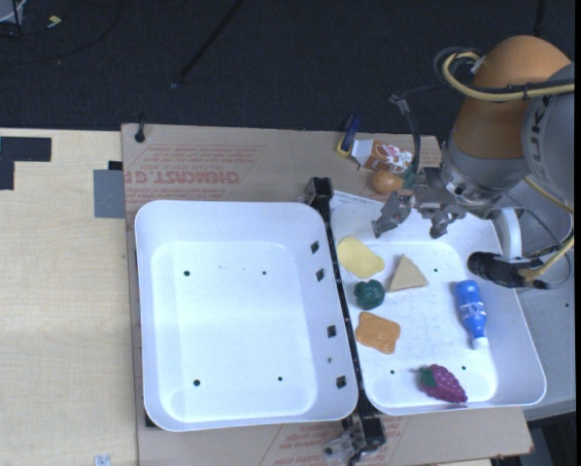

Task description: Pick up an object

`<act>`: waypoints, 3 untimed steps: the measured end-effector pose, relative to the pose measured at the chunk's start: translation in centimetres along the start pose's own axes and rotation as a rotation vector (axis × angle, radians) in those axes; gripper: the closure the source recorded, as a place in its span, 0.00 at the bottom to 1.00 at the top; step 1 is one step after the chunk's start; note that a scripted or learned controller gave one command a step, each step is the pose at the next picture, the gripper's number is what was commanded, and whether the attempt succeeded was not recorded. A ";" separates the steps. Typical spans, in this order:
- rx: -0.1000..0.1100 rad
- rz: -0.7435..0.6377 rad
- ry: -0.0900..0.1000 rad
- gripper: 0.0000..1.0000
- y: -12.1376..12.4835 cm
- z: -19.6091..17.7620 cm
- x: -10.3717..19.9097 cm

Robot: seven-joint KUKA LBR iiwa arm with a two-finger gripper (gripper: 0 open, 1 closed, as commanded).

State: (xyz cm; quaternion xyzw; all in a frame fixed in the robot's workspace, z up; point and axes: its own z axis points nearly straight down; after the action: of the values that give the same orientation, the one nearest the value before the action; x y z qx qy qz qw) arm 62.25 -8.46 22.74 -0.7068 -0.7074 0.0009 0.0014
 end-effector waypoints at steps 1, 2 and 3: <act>0.004 -0.005 0.002 0.00 2.1 4.3 6.8; 0.003 0.000 0.000 1.00 2.1 3.0 6.4; -0.003 0.001 -0.001 1.00 2.2 0.8 5.8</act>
State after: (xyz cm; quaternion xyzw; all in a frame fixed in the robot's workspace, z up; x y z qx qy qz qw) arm 64.39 -2.69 21.89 -0.7070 -0.7072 0.0001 0.0002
